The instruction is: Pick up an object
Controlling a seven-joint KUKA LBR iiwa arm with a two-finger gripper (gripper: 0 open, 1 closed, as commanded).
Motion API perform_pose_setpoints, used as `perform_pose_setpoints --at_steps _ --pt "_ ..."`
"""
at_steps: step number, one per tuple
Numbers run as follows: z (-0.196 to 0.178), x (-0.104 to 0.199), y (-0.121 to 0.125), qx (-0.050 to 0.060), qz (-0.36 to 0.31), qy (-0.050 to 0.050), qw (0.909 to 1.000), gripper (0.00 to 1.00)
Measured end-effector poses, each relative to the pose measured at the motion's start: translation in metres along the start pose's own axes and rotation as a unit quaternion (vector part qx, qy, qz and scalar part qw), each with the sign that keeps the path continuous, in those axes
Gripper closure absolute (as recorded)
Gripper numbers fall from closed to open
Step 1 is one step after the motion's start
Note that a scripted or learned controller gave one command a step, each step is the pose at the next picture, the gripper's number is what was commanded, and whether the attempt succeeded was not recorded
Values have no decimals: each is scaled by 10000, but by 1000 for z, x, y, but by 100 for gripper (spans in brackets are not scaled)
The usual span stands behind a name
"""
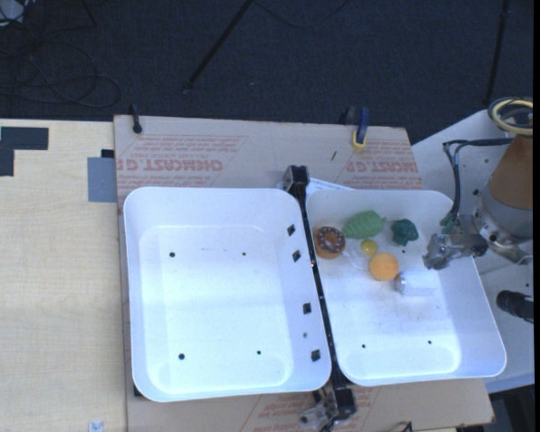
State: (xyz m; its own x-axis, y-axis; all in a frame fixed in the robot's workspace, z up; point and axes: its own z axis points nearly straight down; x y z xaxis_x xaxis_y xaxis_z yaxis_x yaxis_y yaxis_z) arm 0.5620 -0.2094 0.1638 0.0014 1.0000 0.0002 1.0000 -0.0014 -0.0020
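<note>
The right bin [432, 349] holds several small objects near its far end. A brown ringed donut [329, 241] lies by the left wall. A light green leaf-shaped piece [364, 222] sits beside it, and a dark green lump [404, 231] lies further right. A small yellow ball [368, 247] and an orange ball [383, 266] rest just in front of them, with a tiny grey piece [399, 283] below the orange ball. My gripper [437, 255] hangs low over the bin's right side, just right of the orange ball and below the dark green lump. Nothing shows in it.
The left bin [162, 241] stands alongside, joined by a black divider [308, 268]. Both rest on cardboard [252, 156] clamped at the back by a blue-and-yellow clamp [360, 129]. The arm's orange band [515, 171] and cables [459, 165] are at the right edge.
</note>
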Motion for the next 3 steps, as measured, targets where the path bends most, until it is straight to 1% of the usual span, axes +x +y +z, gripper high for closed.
perform_pose_setpoints --at_steps 1,2,3 --pt "-81 -6 -7 -39 3 -14 10000 100" --pt "-65 -5 5 -2 -5 -4 10000 100" --pt "-146 -5 -89 -22 10 -7 10000 100"
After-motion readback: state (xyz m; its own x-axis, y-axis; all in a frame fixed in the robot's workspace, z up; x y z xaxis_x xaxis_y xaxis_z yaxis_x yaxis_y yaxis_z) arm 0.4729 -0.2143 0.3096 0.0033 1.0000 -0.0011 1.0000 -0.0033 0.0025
